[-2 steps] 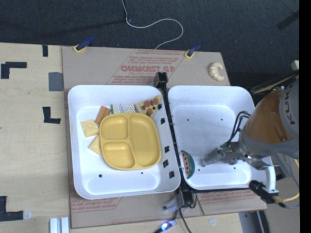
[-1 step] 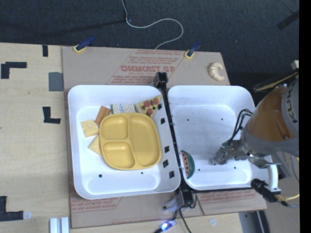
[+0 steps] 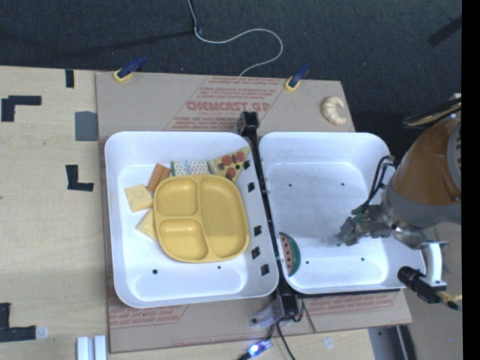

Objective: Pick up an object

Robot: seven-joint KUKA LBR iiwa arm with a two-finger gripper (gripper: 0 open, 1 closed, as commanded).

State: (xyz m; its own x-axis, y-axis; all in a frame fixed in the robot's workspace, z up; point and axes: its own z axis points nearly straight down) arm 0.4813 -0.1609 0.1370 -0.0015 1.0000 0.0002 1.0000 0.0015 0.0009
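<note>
Camera view: the gripper hangs low over the right bin, fingers' state unclear, while the nearest pickable piece, a watermelon-slice toy at the bin's left wall, looks light, rigid, best pinched across its flat faces.

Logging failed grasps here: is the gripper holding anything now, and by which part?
Cannot be told: the gripper sits low in the right bin, with no object seen at it.
</note>
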